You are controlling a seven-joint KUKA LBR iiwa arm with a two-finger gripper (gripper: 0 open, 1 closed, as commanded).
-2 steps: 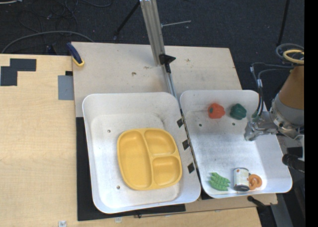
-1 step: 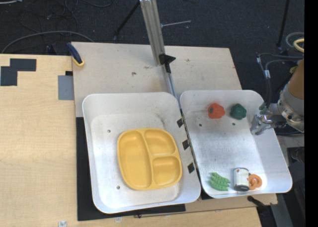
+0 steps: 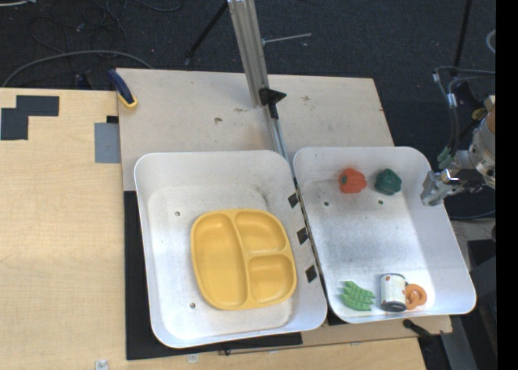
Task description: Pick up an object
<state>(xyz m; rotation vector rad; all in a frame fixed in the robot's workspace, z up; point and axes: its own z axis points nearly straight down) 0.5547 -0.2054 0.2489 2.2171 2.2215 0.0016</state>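
Note:
The right bin holds several small objects. A red-orange round toy and a dark green one lie side by side near its far edge. At its near edge sit a light green leafy piece, a small white can and an orange ring close together. My gripper hangs at the bin's right rim, to the right of the dark green toy and apart from it. Nothing shows in its grasp.
The left bin carries a yellow divided plate. A slanted aluminium post rises behind the bins. A blue and yellow tool lies at the bench's far left corner. A wooden table borders the left side.

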